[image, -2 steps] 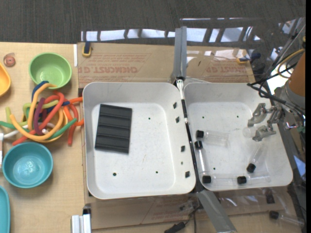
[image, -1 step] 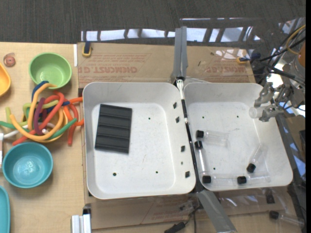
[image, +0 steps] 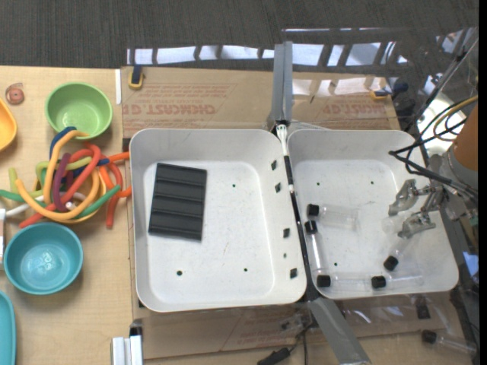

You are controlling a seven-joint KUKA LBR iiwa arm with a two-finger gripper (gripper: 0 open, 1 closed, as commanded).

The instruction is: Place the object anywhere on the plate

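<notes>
From the overhead camera, the black ribbed plate lies flat in the left bin, close to that bin's far-left corner. The likely objects to move are clear tubes with black caps, all in the right bin, well to the right of the plate. A short tube lies nearest the plate. A long tube runs along the wall facing the plate, and another tube lies along the near wall. The claw hangs low over the side of the right bin farthest from the plate. Its metal parts blur together, so I cannot tell whether it is open or closed, and I see nothing in it.

The main risk is a missed pick. The tubes are see-through, round and likely to roll, and two of them hug the walls, which leaves little room to close around them. A tube set on the plate's ribs could also roll off.

The tube bodies almost vanish against the white floor. The arm is cut off at the picture's edge, and cables cross in front of it.
</notes>
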